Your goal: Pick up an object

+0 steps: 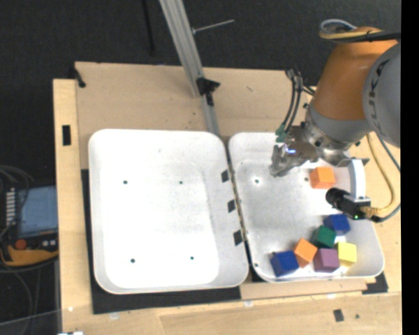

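My gripper hangs over the upper middle of the right bin, under the orange-banded wrist. Nothing shows between its fingers. An orange block lies just to the gripper's right. Several more blocks cluster in the bin's lower right corner: a blue one, an orange one, a purple one, a yellow one, a green one and another blue one.
The left bin sits beside the right one, with black clips along the shared edge. A slanted metal rail crosses the bench top at the back. A black fitting on the arm hangs over the right bin's right side.
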`<action>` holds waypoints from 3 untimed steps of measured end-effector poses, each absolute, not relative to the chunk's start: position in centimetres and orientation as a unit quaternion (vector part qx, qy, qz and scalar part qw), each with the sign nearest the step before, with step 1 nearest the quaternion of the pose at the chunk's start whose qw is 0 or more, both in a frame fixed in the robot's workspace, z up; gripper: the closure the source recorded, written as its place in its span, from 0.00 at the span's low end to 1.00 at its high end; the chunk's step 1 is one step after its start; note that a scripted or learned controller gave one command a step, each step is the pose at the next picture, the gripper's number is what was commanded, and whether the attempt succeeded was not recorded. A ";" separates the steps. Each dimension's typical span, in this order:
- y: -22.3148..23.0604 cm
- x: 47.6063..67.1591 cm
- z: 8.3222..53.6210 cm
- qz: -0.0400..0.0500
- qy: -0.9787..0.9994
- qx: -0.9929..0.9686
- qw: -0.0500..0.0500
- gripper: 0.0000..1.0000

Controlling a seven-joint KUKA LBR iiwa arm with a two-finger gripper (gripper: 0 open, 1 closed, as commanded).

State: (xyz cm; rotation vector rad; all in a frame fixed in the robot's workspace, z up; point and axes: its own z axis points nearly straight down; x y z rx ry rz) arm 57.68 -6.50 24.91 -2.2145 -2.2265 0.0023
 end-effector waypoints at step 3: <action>8.1 62.3 25.6 -0.001 -0.709 -0.705 -0.001 1.00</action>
